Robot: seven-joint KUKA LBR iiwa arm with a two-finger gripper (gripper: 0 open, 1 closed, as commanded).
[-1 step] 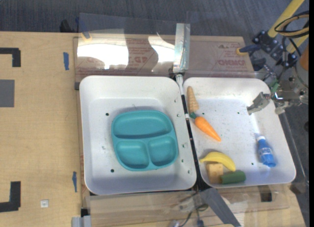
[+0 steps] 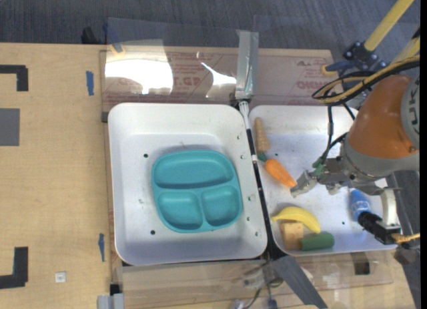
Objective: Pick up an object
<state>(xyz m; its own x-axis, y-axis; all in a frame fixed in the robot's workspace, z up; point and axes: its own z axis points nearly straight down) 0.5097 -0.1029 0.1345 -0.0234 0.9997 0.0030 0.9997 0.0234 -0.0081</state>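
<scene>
Desk (image 2: 47, 187): two shallow white bins side by side.

Left bin (image 2: 127, 134): holds a teal divided tray (image 2: 195, 189), one long compartment at the far side, two smaller ones nearer the camera.

Right bin (image 2: 293, 124): holds all loose objects.
- Tan stick-shaped item (image 2: 261, 135) against the left wall, far end.
- Orange carrot (image 2: 280, 173) just below it, lying at a slant.
- Yellow banana (image 2: 297, 217) near the front, curved.
- Tan block (image 2: 291, 235) touching the banana's underside.
- Green cylinder (image 2: 316, 241) just beside the block, at the front wall.
- Blue item (image 2: 359, 202) toward the right side.

Arm (image 2: 382, 127): entering from the right, orange band over the right bin.

Hand (image 2: 306, 182): positioned just right of the carrot, above the banana. Finger state: cannot tell. Nothing visibly clamped.
</scene>
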